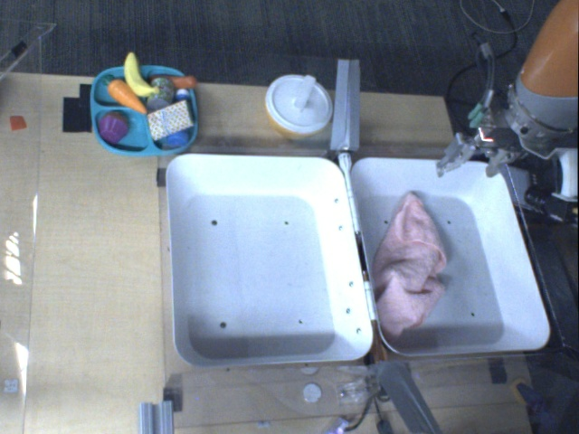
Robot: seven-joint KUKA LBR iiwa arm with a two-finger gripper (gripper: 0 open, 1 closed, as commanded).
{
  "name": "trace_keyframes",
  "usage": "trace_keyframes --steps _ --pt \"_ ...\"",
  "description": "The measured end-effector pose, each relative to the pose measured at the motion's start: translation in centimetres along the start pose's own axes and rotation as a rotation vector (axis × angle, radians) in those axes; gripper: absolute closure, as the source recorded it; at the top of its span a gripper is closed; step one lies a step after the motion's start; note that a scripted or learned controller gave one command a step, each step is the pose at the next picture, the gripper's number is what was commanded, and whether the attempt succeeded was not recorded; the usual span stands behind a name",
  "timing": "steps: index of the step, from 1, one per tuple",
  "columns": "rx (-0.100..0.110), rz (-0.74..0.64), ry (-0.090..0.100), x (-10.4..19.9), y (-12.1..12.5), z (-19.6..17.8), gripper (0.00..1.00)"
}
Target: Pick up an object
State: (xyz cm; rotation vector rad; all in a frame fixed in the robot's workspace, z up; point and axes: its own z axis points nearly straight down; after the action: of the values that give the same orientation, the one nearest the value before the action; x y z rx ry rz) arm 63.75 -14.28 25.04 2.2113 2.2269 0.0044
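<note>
While the gripper (472, 158) hangs above the far right corner of the right bin (534, 269), its two fingers spread apart with nothing between them, the pink cloth (412, 265) lies crumpled on the bin floor below and to the left of it, well apart from the fingertips. Beyond the cloth, further left of the gripper, sits the left bin (181, 269). Further left still, along the bench's far edge, stand a white-lidded yellow container (299, 105) and a blue tray of toy food (145, 109).
</note>
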Motion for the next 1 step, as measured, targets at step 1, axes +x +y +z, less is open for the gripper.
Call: trace_keyframes --steps 1 --pt "-0.005 -0.142 -0.001 -0.51 -0.05 14.77 0.0"
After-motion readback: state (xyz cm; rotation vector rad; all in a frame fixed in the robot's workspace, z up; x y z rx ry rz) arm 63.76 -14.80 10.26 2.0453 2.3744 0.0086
